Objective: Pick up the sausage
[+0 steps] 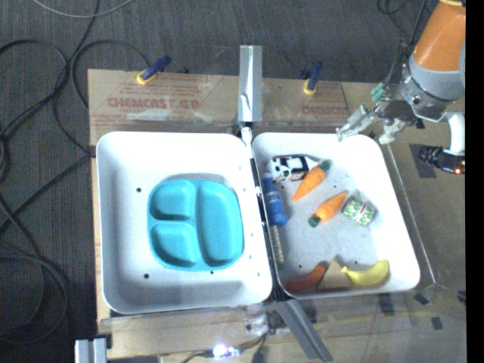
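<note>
The sausage (305, 280) is a reddish-brown piece lying against the front wall of the right bin (393, 203), just left of a yellow banana (368, 273). My gripper (368, 131) hovers over the bin's far right corner, well away from the sausage. Its fingers are spread open with nothing between them. The grey arm with its orange band reaches in from the upper right.
The right bin also holds two orange carrots (310, 181) (330, 208), a blue bottle (274, 203) along the left wall, a black-and-white item (288, 166) and a small green-and-white block (358, 210). The left bin (121, 225) holds a blue divided plate (196, 223).
</note>
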Motion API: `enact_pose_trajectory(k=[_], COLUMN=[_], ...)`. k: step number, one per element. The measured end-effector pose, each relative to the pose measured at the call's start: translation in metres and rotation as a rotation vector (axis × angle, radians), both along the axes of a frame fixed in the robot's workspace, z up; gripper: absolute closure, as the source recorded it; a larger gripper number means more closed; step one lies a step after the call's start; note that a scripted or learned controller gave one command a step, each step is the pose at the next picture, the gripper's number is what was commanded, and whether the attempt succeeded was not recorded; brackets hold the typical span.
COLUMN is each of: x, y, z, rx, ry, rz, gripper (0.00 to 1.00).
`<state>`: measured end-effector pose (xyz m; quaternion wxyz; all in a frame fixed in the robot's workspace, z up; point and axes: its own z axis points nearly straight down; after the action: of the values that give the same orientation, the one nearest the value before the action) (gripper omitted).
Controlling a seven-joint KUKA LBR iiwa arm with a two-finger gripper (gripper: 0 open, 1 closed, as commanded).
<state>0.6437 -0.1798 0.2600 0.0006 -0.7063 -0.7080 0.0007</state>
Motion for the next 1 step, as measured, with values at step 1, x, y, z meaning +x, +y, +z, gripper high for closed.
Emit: enact_pose_trajectory(k=[1], x=[-0.0515], y=[-0.0434], z=[-0.1076], rx=[0.000], ry=[0.002], rz=[0.003], gripper=[0.00])
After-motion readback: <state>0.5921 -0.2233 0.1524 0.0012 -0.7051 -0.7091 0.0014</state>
